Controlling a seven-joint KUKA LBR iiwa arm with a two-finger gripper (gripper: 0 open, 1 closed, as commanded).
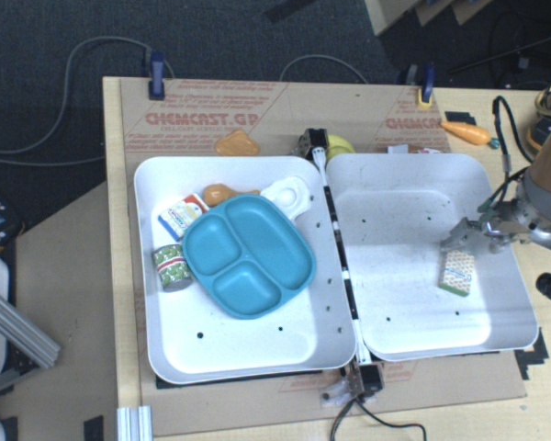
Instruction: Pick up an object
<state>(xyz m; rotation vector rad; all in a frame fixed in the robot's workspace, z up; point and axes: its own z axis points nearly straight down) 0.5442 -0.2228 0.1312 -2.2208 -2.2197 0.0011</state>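
Blue divided tray (248, 255): left bin (257, 356), frame centre-left.
Gripper (468, 232): right edge, above right bin (386, 246); finger state cannot be told.
Patterned packet (458, 271): just below gripper, unheld.
Step, judged: approach; next, descend and close.

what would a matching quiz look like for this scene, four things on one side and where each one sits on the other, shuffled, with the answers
Things:
1. blue divided plate
2. patterned sponge
3. carrot
4. small striped can

Places:
A. on the board beyond the right bin's far right corner
B. middle of the left bin
C. right bin, just below the pincer
D. left bin, against the plate's left edge

Pairs: 1-B, 2-C, 3-A, 4-D
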